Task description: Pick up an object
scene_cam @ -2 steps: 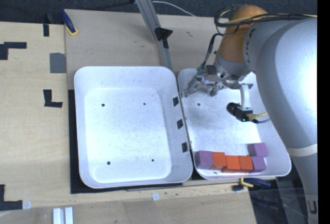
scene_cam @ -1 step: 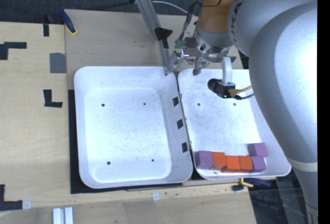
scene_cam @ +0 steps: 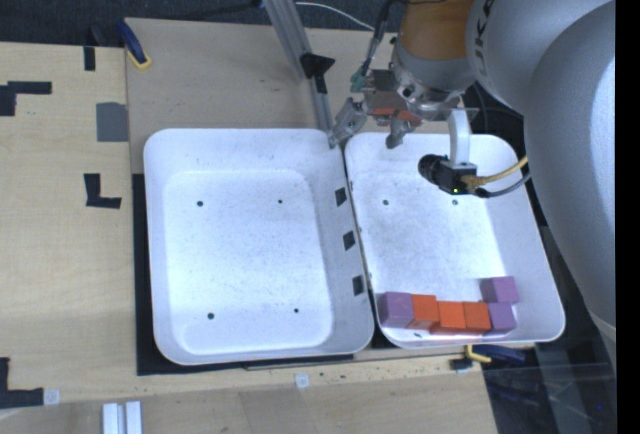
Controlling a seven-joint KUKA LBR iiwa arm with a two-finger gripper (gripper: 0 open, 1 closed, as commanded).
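Several small blocks lie in a row along the near wall of the right bin (scene_cam: 520,222): a purple block (scene_cam: 397,307), an orange block (scene_cam: 424,310), a second orange block (scene_cam: 465,316), and two purple blocks (scene_cam: 500,290) stacked at the right end. My gripper (scene_cam: 370,130) hangs over the far left corner of that bin, well away from the blocks. Its two fingers are spread open and nothing sits between them. The orange band and grey arm rise behind it to the upper right.
The left bin (scene_cam: 160,222) lies beside the right one, and their walls meet at the centre. A slanted metal pole (scene_cam: 285,12) stands just left of the gripper. A black device (scene_cam: 440,170) with a cable hangs below the wrist. Blue clamps (scene_cam: 135,44) hold the board.
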